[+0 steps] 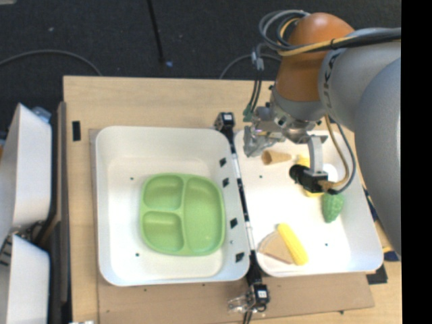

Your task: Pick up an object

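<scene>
Camera view from above the bench: a small tan cone [275, 157] lies near the far edge of the right bin [270, 204], just beside the gripper [256, 143], which hangs low over that bin's far left corner. By the look of it, the approach is the step in hand, and nothing is seen held. Whether the gripper is open or closed cannot be told from this angle. The next move likely calls for a short shift over the cone, then a descent. Farther out lie a green leafy piece [332, 206], a yellow corn cob [292, 243] resting against a tan wedge [273, 250], and, in the left bin [121, 154], a green divided plate [182, 213].
</scene>
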{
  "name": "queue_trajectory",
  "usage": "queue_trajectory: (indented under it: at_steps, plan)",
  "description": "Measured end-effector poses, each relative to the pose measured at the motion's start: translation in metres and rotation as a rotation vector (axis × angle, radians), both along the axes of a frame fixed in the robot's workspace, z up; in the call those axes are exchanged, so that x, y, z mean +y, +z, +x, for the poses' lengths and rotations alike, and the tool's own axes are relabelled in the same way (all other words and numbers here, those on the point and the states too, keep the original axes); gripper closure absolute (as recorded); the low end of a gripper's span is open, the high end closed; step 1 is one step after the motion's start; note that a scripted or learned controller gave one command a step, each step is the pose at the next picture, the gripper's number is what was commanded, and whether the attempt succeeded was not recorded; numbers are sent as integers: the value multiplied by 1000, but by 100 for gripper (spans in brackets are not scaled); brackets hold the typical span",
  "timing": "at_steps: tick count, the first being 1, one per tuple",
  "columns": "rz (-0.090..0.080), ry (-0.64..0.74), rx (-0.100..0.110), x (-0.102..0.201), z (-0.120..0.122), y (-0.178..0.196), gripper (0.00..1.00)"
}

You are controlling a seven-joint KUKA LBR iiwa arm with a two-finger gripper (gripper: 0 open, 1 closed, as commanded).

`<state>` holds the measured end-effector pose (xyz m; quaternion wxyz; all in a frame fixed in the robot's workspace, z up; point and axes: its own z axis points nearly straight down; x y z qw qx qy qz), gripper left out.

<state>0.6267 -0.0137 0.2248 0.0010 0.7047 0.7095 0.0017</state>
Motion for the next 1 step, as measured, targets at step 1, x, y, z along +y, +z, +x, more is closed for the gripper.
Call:
queue_trajectory:
  at_steps: [1]
  plan:
    - [1,1,0,53,20,13,100]
